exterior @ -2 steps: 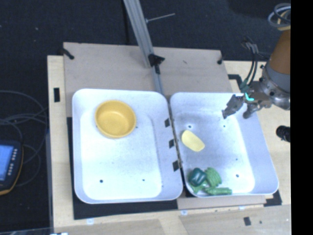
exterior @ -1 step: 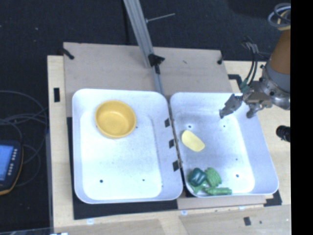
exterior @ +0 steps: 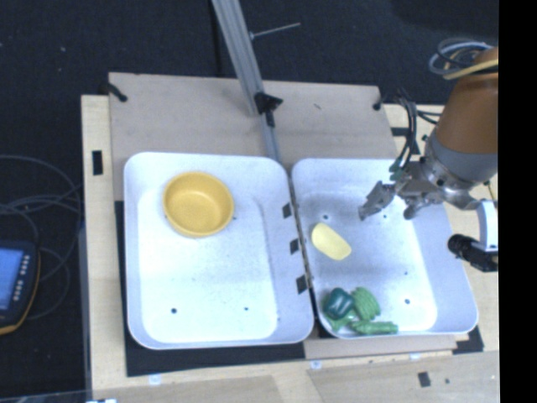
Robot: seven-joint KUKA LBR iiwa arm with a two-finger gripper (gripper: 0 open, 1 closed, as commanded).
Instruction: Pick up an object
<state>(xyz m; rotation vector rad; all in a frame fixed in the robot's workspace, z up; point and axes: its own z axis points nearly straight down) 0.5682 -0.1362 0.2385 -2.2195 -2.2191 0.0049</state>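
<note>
In the right bin (exterior: pixel 419 250), a pale yellow oval object (exterior: pixel 331 242) lies near the left wall. A green toy cluster (exterior: pixel 355 308) rests at the bin's front edge. My gripper (exterior: pixel 389 203) hangs over the bin's upper middle, up and to the right of the yellow oval and apart from it. Its two fingers are spread wide, and nothing is between them. The left bin (exterior: pixel 210 284) holds a yellow bowl (exterior: pixel 198 203) in its back left part.
A grey metal pole (exterior: pixel 242 49) slants down from the top to the gap between the bins. Cables (exterior: pixel 411 128) trail by the arm at the right. A handheld screen device (exterior: pixel 13 280) lies off the bench at far left.
</note>
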